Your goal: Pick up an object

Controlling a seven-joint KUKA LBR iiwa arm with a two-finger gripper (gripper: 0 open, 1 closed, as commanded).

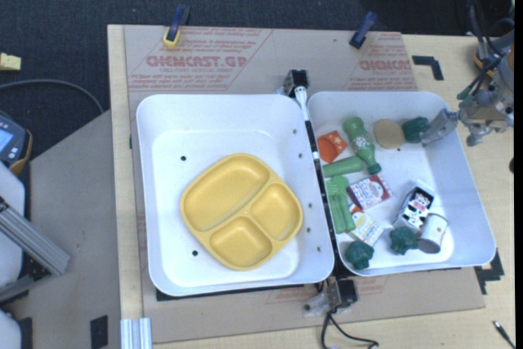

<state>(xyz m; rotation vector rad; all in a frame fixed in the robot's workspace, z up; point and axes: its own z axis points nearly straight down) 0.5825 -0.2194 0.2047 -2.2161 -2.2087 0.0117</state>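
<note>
Over the right bin's (470,176) far right corner hangs the gripper (445,127), finger state impossible to tell, holding nothing visible, while toys crowd the bin's left edge, green bottle (358,136) among them, so a descent risks striking the wall

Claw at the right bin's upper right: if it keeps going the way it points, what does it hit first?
The claw points left across the right bin. First in line looks to be the dark green object, then the tan round piece. Height is unclear; it may pass above them.
</note>
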